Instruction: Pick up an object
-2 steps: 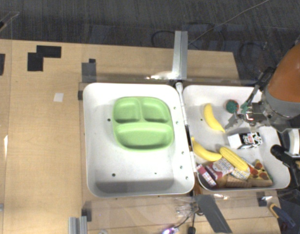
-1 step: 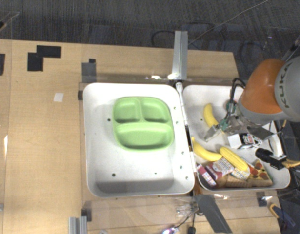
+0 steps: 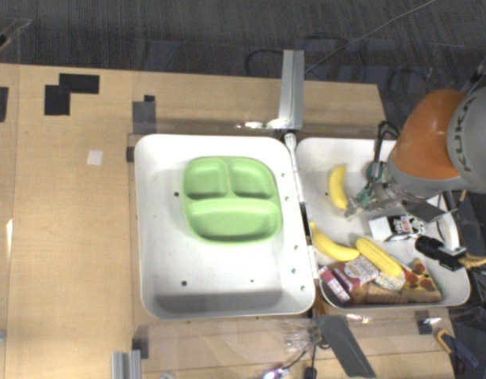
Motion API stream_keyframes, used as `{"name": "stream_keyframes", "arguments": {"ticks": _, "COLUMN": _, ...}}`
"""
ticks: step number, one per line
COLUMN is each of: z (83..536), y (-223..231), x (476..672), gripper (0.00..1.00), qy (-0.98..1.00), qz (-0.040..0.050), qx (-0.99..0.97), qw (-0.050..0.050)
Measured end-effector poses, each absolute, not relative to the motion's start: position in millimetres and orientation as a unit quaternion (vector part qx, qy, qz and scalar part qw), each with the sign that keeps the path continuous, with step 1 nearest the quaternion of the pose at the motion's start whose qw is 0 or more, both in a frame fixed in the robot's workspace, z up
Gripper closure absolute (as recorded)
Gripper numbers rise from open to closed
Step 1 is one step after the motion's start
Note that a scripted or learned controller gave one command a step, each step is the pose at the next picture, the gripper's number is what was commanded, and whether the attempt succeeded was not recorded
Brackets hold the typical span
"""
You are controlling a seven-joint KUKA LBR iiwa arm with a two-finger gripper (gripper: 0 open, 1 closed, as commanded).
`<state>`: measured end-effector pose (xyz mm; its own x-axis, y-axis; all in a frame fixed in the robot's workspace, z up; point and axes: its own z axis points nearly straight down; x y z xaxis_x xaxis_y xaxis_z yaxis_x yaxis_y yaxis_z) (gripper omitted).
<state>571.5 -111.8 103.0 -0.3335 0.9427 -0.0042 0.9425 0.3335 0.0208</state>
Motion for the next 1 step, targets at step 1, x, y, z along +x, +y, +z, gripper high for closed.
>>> {"name": "stream_keyframes", "arguments": {"ticks": 1, "z": 238.4, "y": -139.2, "x": 589.8, "gripper": 1.0, "qy": 0.865, "qz": 0.0017, "qx": 0.502, "qw": 0.004}}
